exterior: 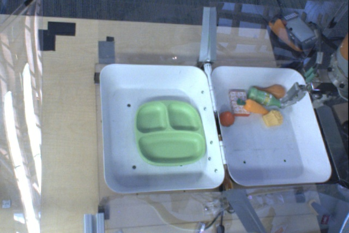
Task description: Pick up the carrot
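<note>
The carrot [255, 107] is a short orange piece lying in the right bin [283, 161], in its upper middle. It rests against a green bottle [261, 96] just behind it. My gripper [290, 97] reaches in from the right edge, low over the bin's upper right. Its tip sits right of the bottle and above a yellow block [272, 118], about a carrot's length from the carrot. Nothing shows held in it.
A red tomato [227, 118] and a pink-and-red packet [238, 101] lie left of the carrot. An orange rounded item [276, 90] sits behind the bottle. The left bin [117, 117] holds a green divided plate [170, 132]. Cables and gear crowd the far right.
</note>
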`<action>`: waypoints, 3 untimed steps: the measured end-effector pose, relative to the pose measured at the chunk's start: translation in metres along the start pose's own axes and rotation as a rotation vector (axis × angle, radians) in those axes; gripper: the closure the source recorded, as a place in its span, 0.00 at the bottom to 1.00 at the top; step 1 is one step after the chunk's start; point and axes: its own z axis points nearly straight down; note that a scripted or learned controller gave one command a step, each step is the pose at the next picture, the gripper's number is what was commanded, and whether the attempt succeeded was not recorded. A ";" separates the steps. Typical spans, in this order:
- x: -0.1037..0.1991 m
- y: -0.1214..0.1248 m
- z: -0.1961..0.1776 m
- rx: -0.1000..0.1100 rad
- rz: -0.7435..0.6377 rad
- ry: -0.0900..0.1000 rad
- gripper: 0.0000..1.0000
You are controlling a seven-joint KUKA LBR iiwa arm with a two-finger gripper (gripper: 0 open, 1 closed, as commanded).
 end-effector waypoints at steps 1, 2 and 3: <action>0.012 0.041 0.154 0.001 -0.015 0.001 0.00; 0.033 0.100 0.188 0.010 0.062 0.004 0.00; 0.036 0.105 0.174 -0.006 0.055 0.006 1.00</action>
